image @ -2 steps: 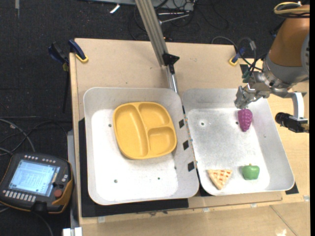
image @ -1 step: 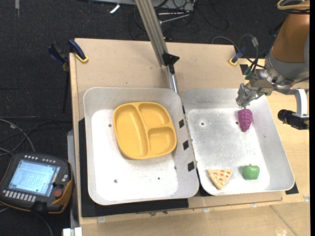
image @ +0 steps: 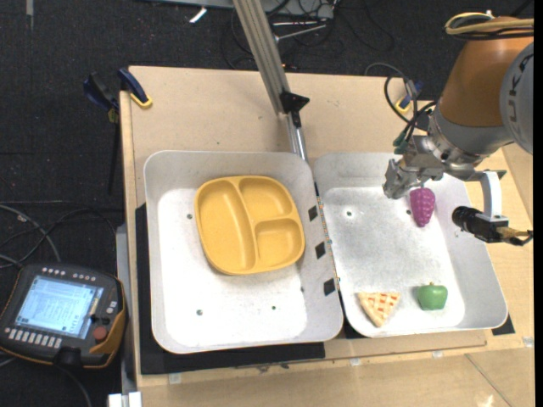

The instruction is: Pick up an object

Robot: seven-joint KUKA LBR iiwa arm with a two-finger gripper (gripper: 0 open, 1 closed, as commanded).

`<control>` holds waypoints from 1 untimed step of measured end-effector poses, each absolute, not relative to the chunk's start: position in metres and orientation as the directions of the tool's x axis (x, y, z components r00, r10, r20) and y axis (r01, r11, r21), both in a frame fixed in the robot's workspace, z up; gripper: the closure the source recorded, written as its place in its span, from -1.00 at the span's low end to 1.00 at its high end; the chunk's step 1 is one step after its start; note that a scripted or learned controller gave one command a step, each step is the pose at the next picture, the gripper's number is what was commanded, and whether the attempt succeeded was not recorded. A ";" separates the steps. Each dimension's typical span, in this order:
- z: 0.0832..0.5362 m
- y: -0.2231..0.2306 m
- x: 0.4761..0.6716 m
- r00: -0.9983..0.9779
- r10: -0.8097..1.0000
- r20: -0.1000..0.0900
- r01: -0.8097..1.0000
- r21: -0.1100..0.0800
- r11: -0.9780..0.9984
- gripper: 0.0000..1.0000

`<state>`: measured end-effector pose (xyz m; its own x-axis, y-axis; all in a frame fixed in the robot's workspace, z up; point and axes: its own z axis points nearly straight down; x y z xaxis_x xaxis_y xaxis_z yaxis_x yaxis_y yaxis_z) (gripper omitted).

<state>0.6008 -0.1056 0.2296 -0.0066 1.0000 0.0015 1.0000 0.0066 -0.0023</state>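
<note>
Camera view from above. At far left, a handheld control unit (image: 61, 312) with a lit screen lies on the dark floor beside the table (image: 212, 108). The left bin (image: 170, 227) holds a yellow divided plate (image: 249, 224) with three compartments, lying flat near the bin's centre. A slanted metal pole (image: 265, 45) crosses the table's far edge and ends near the seam between the bins. The right bin (image: 373, 244) holds a pizza slice toy (image: 377, 306) and a green pepper toy (image: 432, 296) near its front edge, just apart from each other. A purple grape bunch (image: 422, 205) sits at the bin's far side, directly below the end effector (image: 403, 179); whether the fingers are spread or closed on the grapes cannot be told. The grey arm with its orange band (image: 484, 79) enters from the right
</note>
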 end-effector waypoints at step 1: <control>0.229 -0.045 0.588 -0.009 1.000 0.002 1.000 -0.002 0.009 1.00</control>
